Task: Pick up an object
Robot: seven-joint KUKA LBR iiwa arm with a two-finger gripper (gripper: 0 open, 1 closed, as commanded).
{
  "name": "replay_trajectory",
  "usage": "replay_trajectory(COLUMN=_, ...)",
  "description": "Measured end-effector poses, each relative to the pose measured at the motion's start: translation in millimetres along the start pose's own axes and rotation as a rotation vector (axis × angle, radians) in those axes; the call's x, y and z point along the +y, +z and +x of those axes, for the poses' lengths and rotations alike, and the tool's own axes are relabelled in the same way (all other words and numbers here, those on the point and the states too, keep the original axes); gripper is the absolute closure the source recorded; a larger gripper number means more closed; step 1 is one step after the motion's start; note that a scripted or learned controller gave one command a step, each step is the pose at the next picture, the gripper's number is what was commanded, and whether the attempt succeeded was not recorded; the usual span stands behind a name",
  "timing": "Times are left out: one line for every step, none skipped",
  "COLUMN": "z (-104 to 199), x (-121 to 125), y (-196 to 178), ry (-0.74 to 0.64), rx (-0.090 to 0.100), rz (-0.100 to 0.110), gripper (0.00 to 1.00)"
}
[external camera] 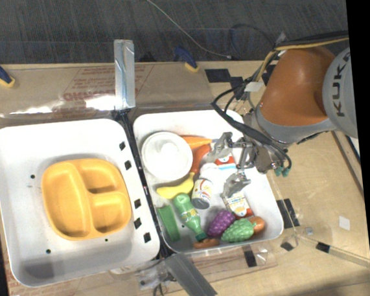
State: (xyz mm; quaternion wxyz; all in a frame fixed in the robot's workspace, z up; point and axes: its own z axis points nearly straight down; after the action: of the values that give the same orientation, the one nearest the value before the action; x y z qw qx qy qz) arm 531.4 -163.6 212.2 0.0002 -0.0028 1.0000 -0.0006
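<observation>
The arm reaches in over the right bin, and its gripper hangs low above the toys there; the fingers look spread apart, with one up by the orange toy and the other down by the small carton; nothing sits between them, so I judge that nothing is picked up yet. The things to pick are all in the right bin: a white bowl, a yellow toy, a small can just under the gripper, a green bottle, purple grapes and a green bumpy toy; they lie close, many touching. The left bin has a yellow tray in it, well apart from the arm. Both bins sit on the worktop. What is left, I think: go down on one toy, close on it and lift it.
</observation>
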Motion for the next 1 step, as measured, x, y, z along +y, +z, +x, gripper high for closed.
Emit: replay_trajectory(z=-10.9, x=-22.8, y=112.1, ry=-0.098, rx=0.009, rz=-0.005, gripper=0.0)
